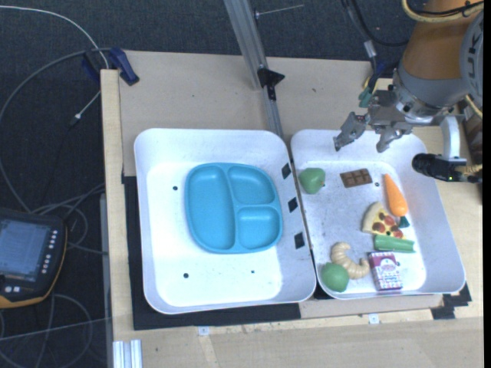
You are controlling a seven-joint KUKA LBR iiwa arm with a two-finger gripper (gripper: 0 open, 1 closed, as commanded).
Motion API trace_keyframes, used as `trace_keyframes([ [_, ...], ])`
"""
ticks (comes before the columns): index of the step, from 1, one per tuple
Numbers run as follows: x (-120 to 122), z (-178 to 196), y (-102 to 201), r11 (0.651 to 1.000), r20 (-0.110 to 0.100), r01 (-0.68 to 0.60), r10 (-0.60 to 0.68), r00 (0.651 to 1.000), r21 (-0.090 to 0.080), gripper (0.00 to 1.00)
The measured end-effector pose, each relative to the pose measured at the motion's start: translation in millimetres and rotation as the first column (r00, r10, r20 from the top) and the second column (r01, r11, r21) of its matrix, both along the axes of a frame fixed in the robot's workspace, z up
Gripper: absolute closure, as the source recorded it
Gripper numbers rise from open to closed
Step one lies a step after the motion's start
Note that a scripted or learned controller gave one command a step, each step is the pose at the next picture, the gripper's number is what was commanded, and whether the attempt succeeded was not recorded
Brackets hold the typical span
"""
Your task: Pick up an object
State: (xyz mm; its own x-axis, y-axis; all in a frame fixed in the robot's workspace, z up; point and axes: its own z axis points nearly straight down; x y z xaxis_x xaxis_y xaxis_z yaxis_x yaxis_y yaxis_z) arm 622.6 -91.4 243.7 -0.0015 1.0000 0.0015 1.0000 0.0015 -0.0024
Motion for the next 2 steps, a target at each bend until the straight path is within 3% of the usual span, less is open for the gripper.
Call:
trace_keyframes([
  [1,0.0,0.0,-0.1,1.0,0.0,0.0,0.0,1.0,0.0,0.0],
  [2,6.6,-45.3,1.6,1.0,-0.004,0.0,0.0,1.0,0.0,0.0],
])
